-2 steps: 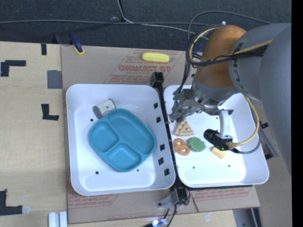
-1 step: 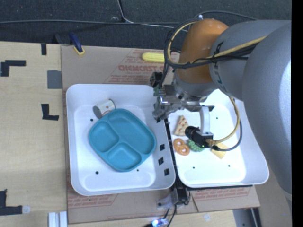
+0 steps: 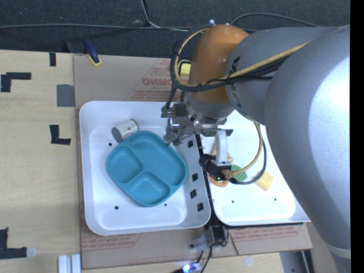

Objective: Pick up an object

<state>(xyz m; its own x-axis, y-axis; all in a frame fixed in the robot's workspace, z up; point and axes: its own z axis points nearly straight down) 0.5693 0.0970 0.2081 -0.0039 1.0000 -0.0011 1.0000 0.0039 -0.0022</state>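
A blue divided plate [image 3: 147, 167] lies in the left bin [image 3: 96, 209]. A small grey cup [image 3: 125, 129] lies on its side just beyond the plate's far left edge. My gripper [image 3: 178, 133] hangs below the orange wrist band, over the plate's far right rim and close to the wall between the two bins. The arm hides what is directly under it. In the right bin [image 3: 256, 212], small items lie beside the gripper: an orange and green toy piece [image 3: 230, 175] and a yellow piece [image 3: 264, 181].
The grey arm covers the right side of the view and much of the right bin. Both bins rest on a brown cardboard sheet [image 3: 119, 78] on the wooden bench. A black cable crosses the dark area behind.
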